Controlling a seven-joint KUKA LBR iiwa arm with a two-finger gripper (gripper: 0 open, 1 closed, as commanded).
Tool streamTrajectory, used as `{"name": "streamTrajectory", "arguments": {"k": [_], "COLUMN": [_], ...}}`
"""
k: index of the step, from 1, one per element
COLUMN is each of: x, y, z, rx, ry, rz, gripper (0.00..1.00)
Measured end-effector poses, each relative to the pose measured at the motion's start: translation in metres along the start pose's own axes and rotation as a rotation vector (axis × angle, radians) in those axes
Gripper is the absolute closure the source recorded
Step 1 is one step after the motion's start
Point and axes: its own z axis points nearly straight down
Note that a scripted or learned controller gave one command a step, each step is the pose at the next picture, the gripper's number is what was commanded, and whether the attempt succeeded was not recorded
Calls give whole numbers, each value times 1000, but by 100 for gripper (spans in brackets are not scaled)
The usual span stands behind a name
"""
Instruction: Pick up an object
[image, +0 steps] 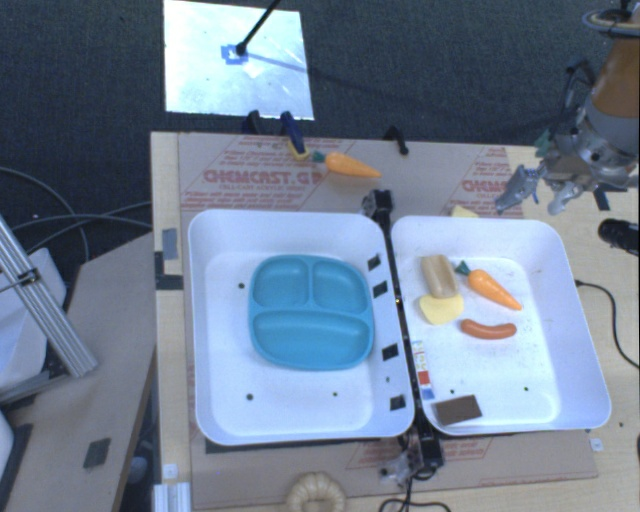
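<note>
**Fingers spread and bare above the right bin's far corner**

Fingers (540, 190) splayed wide, nothing between them, poised over the far right corner of the right bin (575, 300), just outside its rim. Above them, grey wrist and orange band of the arm (612, 95), entering from the upper right.

Inside the right bin, clustered near the middle: a tan bread-like piece (437, 273) upright beside the divider, touching a pale yellow chunk (441, 308) below it; an orange carrot (492, 288) with green top lying aslant just to the right; a red-orange sausage (488, 329) lying flat beneath the carrot. Well apart from those, near the front edge, a flat brown block (458, 408). All well clear of the fingers.

In the left bin (215, 300), a blue divided plate (310, 310) lying centred.

Beyond both bins, on the desk (450, 170), a second carrot (345, 165) resting on its side near the back edge. Farther back, on dark floor, a shiny silver sheet (235, 60).
</note>
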Motion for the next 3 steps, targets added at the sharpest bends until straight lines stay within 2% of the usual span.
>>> {"name": "streamTrajectory", "arguments": {"k": [1, 2, 3], "x": [1, -4, -5], "y": [2, 5, 0], "z": [-8, 52, 95], "rx": [-12, -9, -9], "ry": [-2, -2, -2], "rz": [-2, 0, 0], "gripper": [0, 0, 0]}}
